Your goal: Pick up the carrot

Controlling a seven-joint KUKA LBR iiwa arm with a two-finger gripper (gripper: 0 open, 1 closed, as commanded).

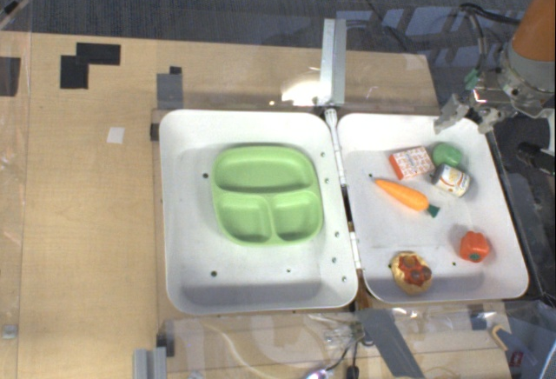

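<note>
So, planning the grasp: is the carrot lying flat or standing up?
Lying flat. The carrot rests lengthwise on the right bin's floor, green stem end pointing toward the lower right.

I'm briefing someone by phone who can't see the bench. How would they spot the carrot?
Find the right-hand white bin, the one without the green divided tray. The carrot lies near that bin's middle, just below a small patterned box. It is the only long, tapered orange piece, with a dark green stub at its lower right end.

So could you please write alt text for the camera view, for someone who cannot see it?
An orange carrot lies untouched in the right white bin among small toy foods, with the gripper above the bin's far right corner. The left bin holds a green divided tray.
</note>
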